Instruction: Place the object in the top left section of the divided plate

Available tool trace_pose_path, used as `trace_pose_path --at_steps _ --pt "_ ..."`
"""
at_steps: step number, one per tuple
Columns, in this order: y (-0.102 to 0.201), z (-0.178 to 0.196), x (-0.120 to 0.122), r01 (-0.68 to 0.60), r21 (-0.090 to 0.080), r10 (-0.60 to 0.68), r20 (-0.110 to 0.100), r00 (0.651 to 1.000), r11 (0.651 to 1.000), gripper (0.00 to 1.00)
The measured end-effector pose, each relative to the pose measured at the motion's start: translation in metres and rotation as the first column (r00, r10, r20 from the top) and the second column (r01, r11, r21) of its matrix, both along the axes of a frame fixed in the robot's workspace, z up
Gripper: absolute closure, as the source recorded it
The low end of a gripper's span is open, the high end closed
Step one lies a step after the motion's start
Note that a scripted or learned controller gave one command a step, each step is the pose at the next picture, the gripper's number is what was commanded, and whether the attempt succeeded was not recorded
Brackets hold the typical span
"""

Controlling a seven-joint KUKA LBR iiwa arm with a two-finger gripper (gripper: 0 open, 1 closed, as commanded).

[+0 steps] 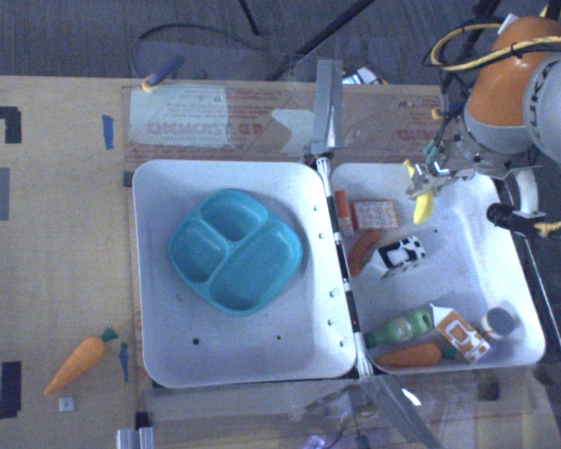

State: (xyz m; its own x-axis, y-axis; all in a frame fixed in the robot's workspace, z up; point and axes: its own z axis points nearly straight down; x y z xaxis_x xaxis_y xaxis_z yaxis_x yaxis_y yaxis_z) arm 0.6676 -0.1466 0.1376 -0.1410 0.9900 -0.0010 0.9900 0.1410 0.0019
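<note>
A teal divided plate [236, 251] lies in the left bin [159, 325], with two small sections at its top and left and one large section at its lower right. Nothing lies in its sections. My gripper [426, 180] hangs over the top of the right bin [472, 260]. It is shut on a yellow banana [422, 208], whose ends stick out above-left of and below the fingers. The orange band of the arm [510, 87] is at the upper right.
The right bin also holds a small printed box [375, 215], a brown sausage [363, 249], a black-and-white cow toy [400, 253], a green item [398, 328], an orange carrot [412, 354], a carton [461, 336] and a can [498, 323]. Another carrot [75, 363] lies on the bench at the left.
</note>
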Motion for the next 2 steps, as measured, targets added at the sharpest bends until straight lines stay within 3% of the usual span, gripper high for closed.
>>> trace_pose_path --at_steps 1,2 --pt "0.078 0.048 -0.021 -0.164 0.001 0.164 -0.001 0.986 0.986 1.0" --pt "0.165 0.08 0.0 -0.239 0.0 0.239 0.002 0.971 0.971 1.0"
